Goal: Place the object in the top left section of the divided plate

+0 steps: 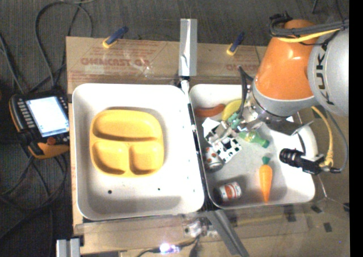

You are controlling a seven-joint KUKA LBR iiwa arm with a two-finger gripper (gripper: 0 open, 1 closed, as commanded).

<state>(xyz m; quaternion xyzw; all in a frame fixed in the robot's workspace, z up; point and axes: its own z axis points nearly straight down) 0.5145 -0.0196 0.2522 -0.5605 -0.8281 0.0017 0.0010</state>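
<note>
The end effector (229, 137) hangs low over the right bin's (306, 196) clutter; whether it grips anything I cannot tell. The yellow divided plate (128, 140) lies in the left bin (85, 193). A carrot (265, 178) lies near the right bin's front edge.

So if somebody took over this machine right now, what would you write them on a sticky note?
Gripper: low in the right bin over the clutter; nothing seen held.
Plate: yellow, in the left bin, nothing in its sections.
Right bin holds a carrot, a can, a banana and a green bottle.
Done: nothing placed yet.
Left: grasp one object, carry it over, set it in the plate's top left section.
</note>
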